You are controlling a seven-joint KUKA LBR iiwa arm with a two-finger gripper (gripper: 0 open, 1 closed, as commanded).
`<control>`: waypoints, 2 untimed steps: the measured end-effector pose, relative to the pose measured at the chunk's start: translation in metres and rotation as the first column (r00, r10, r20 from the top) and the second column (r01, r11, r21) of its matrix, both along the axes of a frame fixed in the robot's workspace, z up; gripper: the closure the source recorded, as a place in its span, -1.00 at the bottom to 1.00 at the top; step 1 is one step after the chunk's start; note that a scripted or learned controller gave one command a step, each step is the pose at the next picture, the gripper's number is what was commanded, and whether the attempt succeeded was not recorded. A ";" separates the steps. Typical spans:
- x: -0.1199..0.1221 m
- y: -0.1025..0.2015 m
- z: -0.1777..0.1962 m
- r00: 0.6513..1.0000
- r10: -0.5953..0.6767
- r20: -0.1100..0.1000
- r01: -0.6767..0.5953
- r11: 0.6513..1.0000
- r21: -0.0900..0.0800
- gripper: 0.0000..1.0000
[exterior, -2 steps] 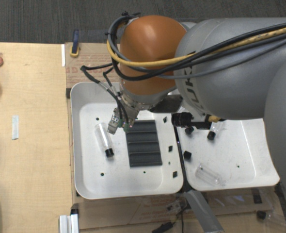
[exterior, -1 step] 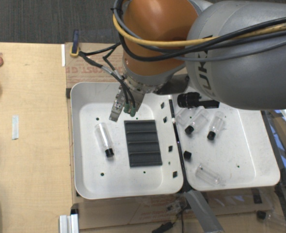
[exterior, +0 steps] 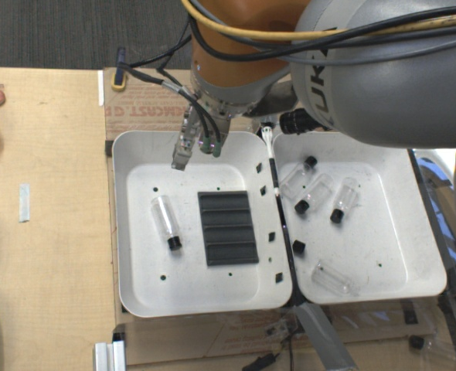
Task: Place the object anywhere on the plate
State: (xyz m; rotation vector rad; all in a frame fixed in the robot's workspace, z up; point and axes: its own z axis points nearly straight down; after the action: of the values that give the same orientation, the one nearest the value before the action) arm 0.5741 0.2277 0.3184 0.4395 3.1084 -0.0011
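My tool (exterior: 195, 147) hangs empty, fingers apart, above the clear plastic vial (exterior: 165, 221) beside the ribbed black plate (exterior: 227, 227).

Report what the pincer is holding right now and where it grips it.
Nothing is held. The pincer hangs over the back of the left bin, apart from the clear vial and the black plate.

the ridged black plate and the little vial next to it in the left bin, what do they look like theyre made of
The ridged black plate: probably matte plastic or rubber, since it is dark with no glare and has moulded ribs. The vial: clear plastic or glass, as the white bin shows through it, with a black cap, likely plastic.
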 end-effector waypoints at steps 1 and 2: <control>0.043 0.000 -0.033 0.996 0.093 0.000 -0.093 0.996 0.000 1.00; 0.020 -0.042 -0.064 0.988 0.154 -0.001 -0.154 0.988 0.000 1.00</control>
State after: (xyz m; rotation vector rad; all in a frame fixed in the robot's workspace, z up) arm 0.5939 0.1858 0.2540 0.1979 3.1341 -0.0004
